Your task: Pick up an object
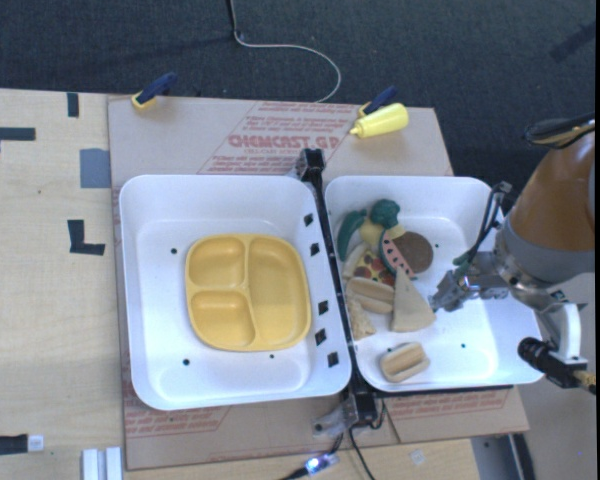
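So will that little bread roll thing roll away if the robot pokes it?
Probably only a little. The bread roll looks rounded but oblong, so it may rock or slide on the smooth white bin. It looks like toy food, likely light and stiff.

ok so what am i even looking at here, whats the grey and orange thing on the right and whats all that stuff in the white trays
The grey and orange thing is a robot arm, filmed by one camera fixed above the bench, looking down at a slant. Its two-finger gripper sits low over the right bin, beside a pile of toy food; I can't tell whether its fingers are open, and nothing shows between them. Its job is to pick up an object. The pile includes a watermelon slice, a pale wedge, a green piece and, apart from the rest, a small bread roll. The left bin holds a yellow divided plate. Both bins rest on cardboard.
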`<control>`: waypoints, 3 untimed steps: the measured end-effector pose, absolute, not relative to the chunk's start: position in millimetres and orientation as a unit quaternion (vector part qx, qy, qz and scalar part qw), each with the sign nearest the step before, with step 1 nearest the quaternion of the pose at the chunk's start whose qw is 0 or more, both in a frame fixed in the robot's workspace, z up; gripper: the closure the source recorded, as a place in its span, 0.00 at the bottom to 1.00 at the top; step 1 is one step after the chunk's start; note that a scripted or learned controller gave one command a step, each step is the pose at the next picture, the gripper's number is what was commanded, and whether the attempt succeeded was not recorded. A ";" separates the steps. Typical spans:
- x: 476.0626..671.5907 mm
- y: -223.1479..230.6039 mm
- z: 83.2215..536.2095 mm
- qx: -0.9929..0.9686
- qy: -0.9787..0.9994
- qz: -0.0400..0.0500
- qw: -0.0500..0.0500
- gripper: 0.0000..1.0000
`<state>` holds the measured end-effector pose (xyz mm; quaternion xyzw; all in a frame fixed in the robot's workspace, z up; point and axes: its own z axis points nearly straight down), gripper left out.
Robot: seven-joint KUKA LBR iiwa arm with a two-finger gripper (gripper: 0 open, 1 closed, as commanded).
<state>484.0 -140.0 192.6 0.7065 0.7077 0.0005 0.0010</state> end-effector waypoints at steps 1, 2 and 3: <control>484.6 -139.5 226.1 0.707 0.708 0.000 0.001 1.00; 509.5 -89.0 214.9 0.705 0.710 0.000 -0.001 1.00; 539.6 -40.5 207.6 0.704 0.710 0.000 -0.001 1.00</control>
